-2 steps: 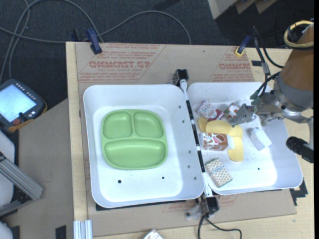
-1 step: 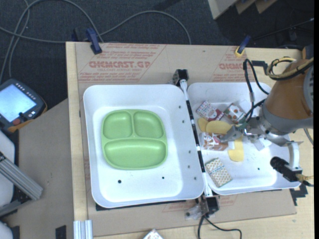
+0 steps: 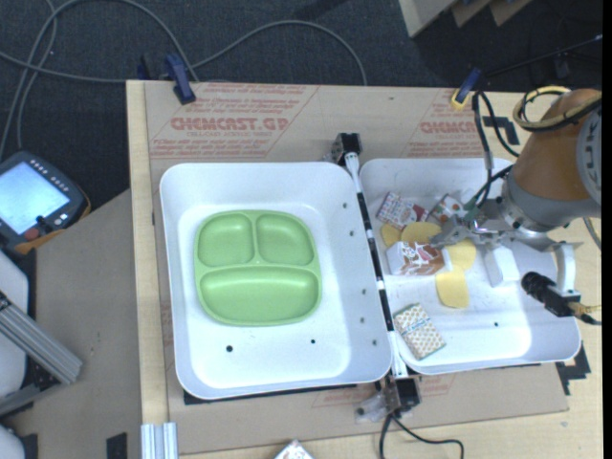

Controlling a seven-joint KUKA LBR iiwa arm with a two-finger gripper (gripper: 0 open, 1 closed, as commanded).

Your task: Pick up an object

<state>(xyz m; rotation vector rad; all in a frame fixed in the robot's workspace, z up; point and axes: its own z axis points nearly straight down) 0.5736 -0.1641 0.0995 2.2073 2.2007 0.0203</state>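
Observation:
The right bin (image 3: 507, 338) holds several small objects. A red and white packet (image 3: 393, 207) lies at its far left, with a yellow piece (image 3: 418, 232) and another red and white packet (image 3: 412, 256) just in front of it. Two yellow blocks (image 3: 462, 256) (image 3: 453, 291) lie in the middle, and a checkered packet (image 3: 419, 330) lies near the front left corner. My gripper (image 3: 466, 228) reaches in from the right, low over the cluster, right beside the yellow piece and above the upper yellow block. Nothing is visibly lifted.
The left bin (image 3: 182, 256) holds a green divided plate (image 3: 257, 267). A ridge (image 3: 373, 266) separates the two bins. The arm's orange band (image 3: 555, 161) and a black fitting (image 3: 545, 295) hang over the right bin's right side. Cables (image 3: 492, 132) run along the bench's far right.

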